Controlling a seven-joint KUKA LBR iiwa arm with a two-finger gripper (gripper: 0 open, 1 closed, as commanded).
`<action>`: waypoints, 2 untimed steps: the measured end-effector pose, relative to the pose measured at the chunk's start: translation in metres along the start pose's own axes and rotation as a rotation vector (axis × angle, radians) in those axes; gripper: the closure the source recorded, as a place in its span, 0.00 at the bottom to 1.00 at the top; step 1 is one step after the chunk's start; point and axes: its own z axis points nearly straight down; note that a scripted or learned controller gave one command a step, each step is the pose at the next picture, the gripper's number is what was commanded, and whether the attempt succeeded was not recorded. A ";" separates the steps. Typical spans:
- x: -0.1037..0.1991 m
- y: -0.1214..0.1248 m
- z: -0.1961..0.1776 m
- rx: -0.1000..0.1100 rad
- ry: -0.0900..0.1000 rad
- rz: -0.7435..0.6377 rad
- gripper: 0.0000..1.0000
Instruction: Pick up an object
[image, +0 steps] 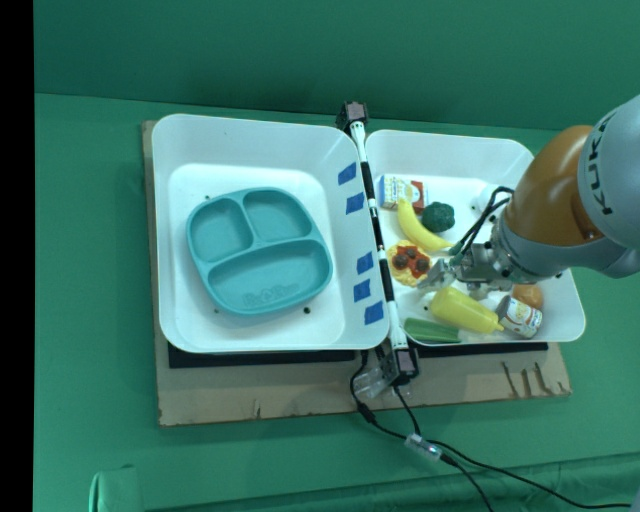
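Observation:
My gripper (446, 274) reaches into the right bin (470, 150) from the right and hovers low over the toy food. Just below it lies a yellow bottle (466, 311). A small pizza piece (409, 262) sits to its left. Further back lie a banana (418, 229), a broccoli floret (438, 216) and a small carton (402, 190). A jar with an orange lid (521, 313) stands at the bin's right, and a green cucumber (432, 330) lies at the front edge. Nothing shows between the fingers.
The left bin (170, 250) holds a teal three-compartment plate (259, 250). A rail with blue tape marks (372, 240) divides the bins. Cables (420, 440) trail off the front of the cardboard base. The arm's orange band (560, 190) overhangs the right bin's right side.

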 end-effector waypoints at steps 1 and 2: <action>0.000 0.000 0.000 0.000 0.000 0.000 0.00; 0.000 0.000 0.000 0.000 0.000 0.000 0.00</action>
